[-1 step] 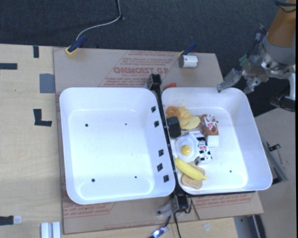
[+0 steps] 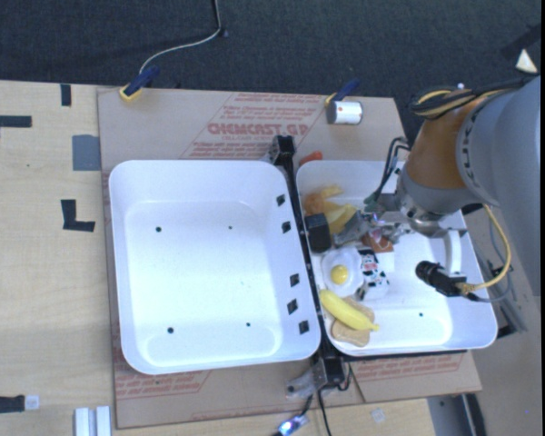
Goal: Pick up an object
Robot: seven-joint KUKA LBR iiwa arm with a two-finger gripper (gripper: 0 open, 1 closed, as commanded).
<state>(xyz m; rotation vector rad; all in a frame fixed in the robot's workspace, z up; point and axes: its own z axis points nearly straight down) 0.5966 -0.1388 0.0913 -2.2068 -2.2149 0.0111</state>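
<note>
The right bin (image 2: 436, 330) holds a pile of small toy items along its left side. Near its front lie a yellow banana (image 2: 344, 309) and a tan bread-like piece (image 2: 351, 334). A fried egg (image 2: 339, 273) sits just behind them, beside a black-and-white item (image 2: 373, 276). Further back are orange-yellow pieces (image 2: 327, 198) and a black block (image 2: 316, 232). My gripper (image 2: 365, 226) hangs low over the middle of this pile, next to a red item (image 2: 380, 240). The wrist hides what lies right beneath it.
The left bin (image 2: 200, 271) stands beside the right one, with a black divider strip (image 2: 295, 243) between them. A small silver cylinder (image 2: 346, 113) and blue clips sit on the cardboard behind the bins. My arm's cables (image 2: 454, 280) loop over the right bin's right side.
</note>
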